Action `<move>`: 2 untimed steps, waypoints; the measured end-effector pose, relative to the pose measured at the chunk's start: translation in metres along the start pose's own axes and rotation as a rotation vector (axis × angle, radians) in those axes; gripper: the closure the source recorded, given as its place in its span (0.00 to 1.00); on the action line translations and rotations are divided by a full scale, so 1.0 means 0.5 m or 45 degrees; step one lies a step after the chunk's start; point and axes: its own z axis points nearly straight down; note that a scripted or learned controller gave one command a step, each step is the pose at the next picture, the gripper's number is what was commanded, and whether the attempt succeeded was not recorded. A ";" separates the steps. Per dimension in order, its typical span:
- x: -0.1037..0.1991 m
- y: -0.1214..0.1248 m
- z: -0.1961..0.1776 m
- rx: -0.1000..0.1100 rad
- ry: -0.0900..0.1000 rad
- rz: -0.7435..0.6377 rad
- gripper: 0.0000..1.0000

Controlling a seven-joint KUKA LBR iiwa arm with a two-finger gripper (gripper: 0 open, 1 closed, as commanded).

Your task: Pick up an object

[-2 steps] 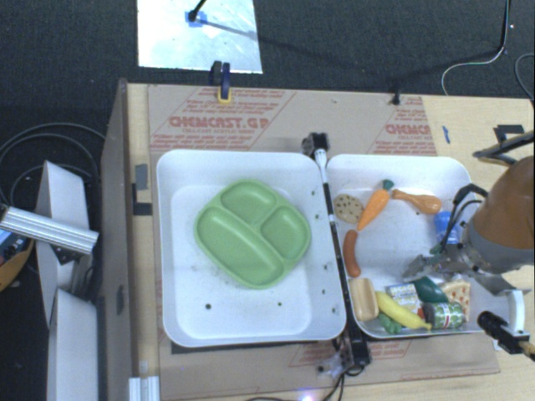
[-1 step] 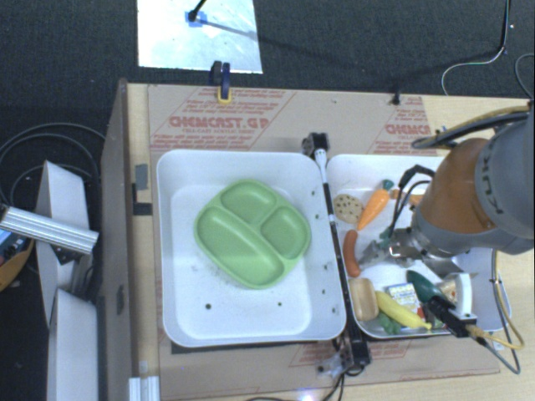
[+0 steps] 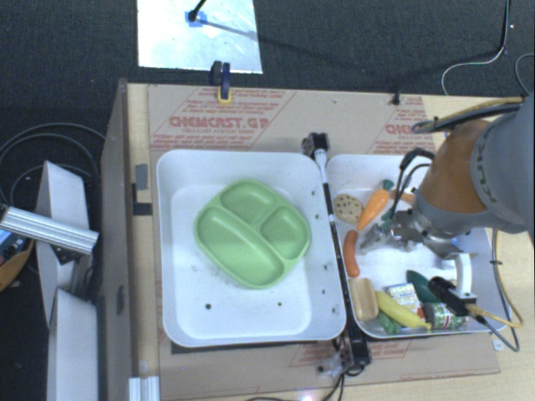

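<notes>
At the near edge of the right bin (image 3: 368, 328), a heap of toy food lies crowded against the wall: a pale bread roll (image 3: 363, 296), a yellow banana (image 3: 399, 309), a small green can (image 3: 441, 316) and a dark green vegetable (image 3: 422, 281), packed so close that a clean grasp there looks awkward. Just beyond, a red sausage (image 3: 352, 252) runs along the divider, with an orange carrot (image 3: 373, 209) and a speckled cracker (image 3: 346, 204) farther up. The gripper (image 3: 386, 233) hangs low over the bare middle of this bin, near the sausage and carrot, seemingly the likeliest targets; whether it is spread or closed cannot be told, and nothing is seen held. In the left bin (image 3: 192, 161), well apart, a green divided plate (image 3: 252, 233) lies alone. Behind both, the cardboard sheet (image 3: 276, 115) backs the bench.
</notes>
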 end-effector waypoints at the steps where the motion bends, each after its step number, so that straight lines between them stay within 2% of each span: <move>1: -0.047 -0.126 0.000 0.008 0.001 0.011 0.00; 2: -0.043 -0.117 -0.023 -0.001 0.001 0.003 1.00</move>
